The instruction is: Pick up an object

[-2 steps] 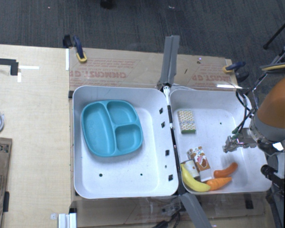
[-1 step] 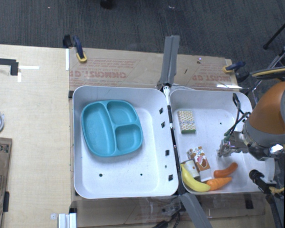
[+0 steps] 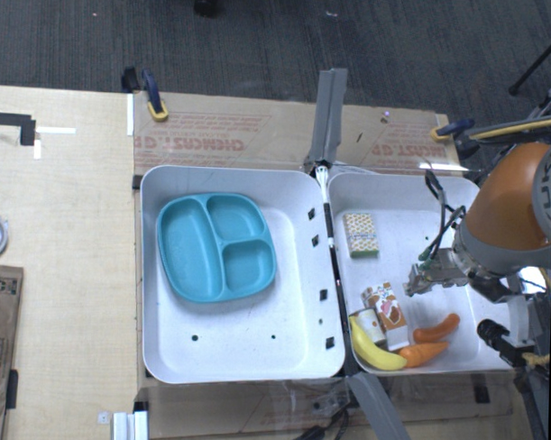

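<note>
while the metal two-finger gripper (image 3: 424, 281) hovers low in the right shallow white plastic bin (image 3: 394, 187), finger state cannot tell, a curved yellow banana (image 3: 372, 348), two orange carrots (image 3: 431, 339) and a small printed carton (image 3: 386, 310) lie near it; a glossy blue sectioned plate (image 3: 217, 247) sits in the left bin (image 3: 163, 346).

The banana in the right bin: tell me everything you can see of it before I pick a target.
The banana is yellow, curved and unpeeled, lying flat in the right bin's near left corner, against the rim. One end points up toward the small printed box, which touches or overlaps it; the other meets an orange carrot. The hand hangs apart from it, above and right.
</note>
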You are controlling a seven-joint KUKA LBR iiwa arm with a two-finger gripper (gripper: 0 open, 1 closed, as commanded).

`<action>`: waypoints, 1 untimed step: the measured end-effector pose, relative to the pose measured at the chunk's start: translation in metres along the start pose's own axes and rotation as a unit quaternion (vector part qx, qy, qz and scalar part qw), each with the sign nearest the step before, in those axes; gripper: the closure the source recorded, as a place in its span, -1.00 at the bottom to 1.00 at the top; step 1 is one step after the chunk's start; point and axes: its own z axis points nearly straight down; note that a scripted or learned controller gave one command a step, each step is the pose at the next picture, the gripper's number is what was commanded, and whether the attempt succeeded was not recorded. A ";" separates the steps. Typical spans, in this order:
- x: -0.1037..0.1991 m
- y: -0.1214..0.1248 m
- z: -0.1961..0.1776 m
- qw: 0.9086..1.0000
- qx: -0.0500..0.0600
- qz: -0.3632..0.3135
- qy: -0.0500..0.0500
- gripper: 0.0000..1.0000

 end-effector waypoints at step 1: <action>0.000 0.000 0.000 1.000 0.000 0.000 0.000 -1.00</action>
